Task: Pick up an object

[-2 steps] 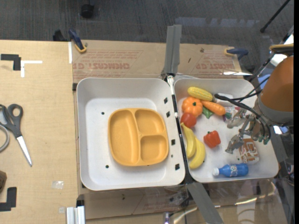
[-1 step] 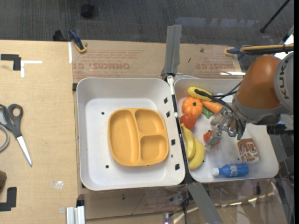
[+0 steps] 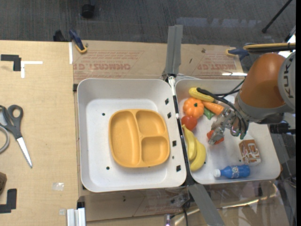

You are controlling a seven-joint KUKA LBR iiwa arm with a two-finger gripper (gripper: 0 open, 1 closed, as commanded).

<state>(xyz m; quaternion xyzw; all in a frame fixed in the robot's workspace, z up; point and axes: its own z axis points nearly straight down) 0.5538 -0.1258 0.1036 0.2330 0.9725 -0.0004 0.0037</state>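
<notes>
The left bin [image 3: 89, 140] holds a yellow divided plate [image 3: 139, 138] with open margin all round. The right bin [image 3: 270, 171] is crowded along its left wall: bananas [image 3: 194, 149], pumpkin [image 3: 193, 108], corn [image 3: 202, 95]. The jaws [image 3: 221, 128] hover mid-bin over a small red-and-grey object [image 3: 215, 136]; whether they grip it I cannot tell.

Bright, even overhead light; soft shadows lie inside the white bins [image 3: 84, 140]. The picture is fairly sharp, with mild glare on the orange band [image 3: 265, 76] at right.
</notes>
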